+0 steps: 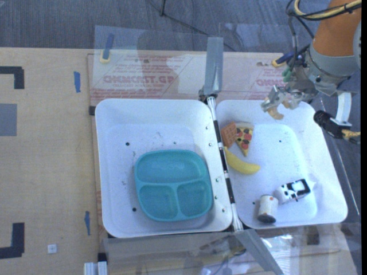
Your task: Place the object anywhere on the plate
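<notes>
The gripper [279,103] hangs over the far edge of the right bin [330,211]; whether its jaws are released or clenched cannot be told, though something small and tan shows at their tip. Candidate objects lie in that bin: a pizza slice [244,137] and banana [241,164] against its left wall, a cup [266,207] and cow toy [295,190] toward the near edge. The teal divided plate [172,184] waits in the left bin [114,130], presumably kept apart as the drop target.

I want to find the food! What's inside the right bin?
The right bin holds a banana, a pizza slice, a waffle, a small cup and a black-and-white toy. Nothing looks hidden beneath them.
</notes>
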